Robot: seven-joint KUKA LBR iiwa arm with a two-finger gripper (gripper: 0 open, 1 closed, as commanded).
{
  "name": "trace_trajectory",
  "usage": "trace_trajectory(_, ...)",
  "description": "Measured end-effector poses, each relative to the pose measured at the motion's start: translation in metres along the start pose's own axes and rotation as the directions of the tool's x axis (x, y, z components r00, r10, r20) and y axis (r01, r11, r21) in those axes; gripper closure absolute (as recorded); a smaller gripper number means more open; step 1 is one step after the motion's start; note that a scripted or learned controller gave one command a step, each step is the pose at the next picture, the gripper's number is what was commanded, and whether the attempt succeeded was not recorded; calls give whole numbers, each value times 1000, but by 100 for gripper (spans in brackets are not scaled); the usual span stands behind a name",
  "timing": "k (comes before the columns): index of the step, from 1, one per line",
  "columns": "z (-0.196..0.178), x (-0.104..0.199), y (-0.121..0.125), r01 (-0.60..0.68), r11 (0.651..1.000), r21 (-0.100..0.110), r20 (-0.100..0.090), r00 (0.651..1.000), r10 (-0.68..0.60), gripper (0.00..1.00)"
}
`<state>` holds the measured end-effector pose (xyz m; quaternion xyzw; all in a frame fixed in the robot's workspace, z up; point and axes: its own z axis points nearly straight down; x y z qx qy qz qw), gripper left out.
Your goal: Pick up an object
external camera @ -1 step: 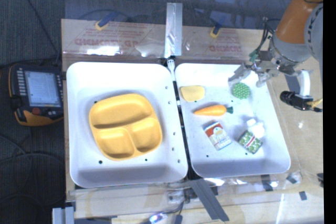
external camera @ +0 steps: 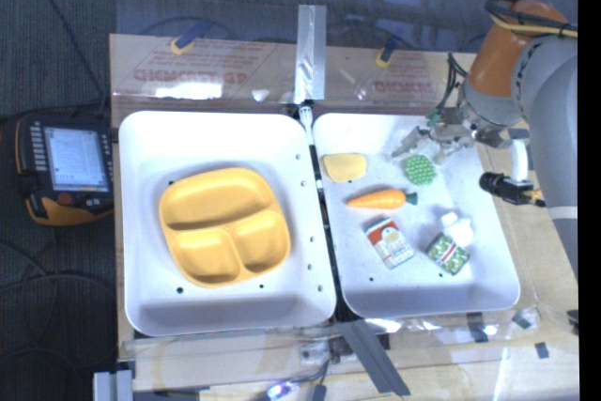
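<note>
1. Nearest the camera, along the front of the right bin (external camera: 488,296), lay a small green bottle with a white cap (external camera: 450,244) and a little red-and-white carton (external camera: 388,241), a short way apart on the white floor.
2. Beyond them, mid-bin, an orange toy carrot (external camera: 377,198) lay crosswise, its green tip pointing toward the arm's side.
3. The left bin (external camera: 131,202) held a yellow divided tray (external camera: 223,224), set at a slight angle and well apart from everything in the right bin.
4. Farther back in the right bin sat a pale yellow piece (external camera: 344,166) near the divider, and a green dimpled ball (external camera: 420,169) just under the end effector (external camera: 430,144).
5. The end effector hung over the bin's far right corner with its fingers spread, nothing between them, so it was released.
6. The green ball looked the likeliest target, being closest. I judged it light and rigid or slightly springy; its round shape could roll or squirt out of a pinch, so closing across its widest middle seemed best. The textured surface should help grip.
7. The carrot, also probably light plastic, would take a grasp across its thick midsection.
</note>
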<state>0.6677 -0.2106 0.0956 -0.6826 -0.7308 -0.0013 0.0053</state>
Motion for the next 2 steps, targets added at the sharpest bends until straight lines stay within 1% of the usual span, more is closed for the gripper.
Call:
trace_trajectory(1, -5, -1, -1, 2, 1000, 4, 9, 1000, -2, 100)
trace_trajectory(2, -119, 36, 2, -111, 994, -1, 11, 994, 111, 100)
